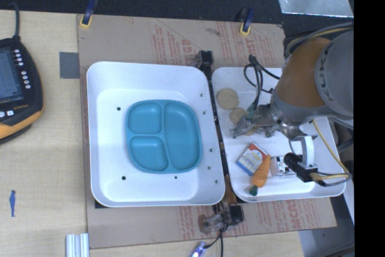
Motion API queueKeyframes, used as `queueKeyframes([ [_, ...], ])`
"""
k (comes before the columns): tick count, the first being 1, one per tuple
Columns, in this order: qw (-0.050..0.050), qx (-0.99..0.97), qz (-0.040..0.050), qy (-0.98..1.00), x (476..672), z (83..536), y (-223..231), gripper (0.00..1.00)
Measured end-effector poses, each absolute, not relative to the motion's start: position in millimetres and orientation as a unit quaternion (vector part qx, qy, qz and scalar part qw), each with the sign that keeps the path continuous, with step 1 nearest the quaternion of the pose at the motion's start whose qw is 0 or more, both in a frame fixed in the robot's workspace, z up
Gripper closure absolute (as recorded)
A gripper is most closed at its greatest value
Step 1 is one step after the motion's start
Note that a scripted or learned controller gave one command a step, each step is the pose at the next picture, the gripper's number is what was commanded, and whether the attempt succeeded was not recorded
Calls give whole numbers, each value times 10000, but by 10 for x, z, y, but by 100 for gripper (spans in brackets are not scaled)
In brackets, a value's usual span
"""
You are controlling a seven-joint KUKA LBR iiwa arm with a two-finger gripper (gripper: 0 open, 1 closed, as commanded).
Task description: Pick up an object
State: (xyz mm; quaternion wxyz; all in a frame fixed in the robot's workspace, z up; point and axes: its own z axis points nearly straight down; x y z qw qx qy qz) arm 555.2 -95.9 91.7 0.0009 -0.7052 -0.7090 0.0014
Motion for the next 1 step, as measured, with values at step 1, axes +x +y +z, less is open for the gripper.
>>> queueKeyframes([
  [1, 7, -7051, 14, -7091, 5815, 931, -936, 0],
])
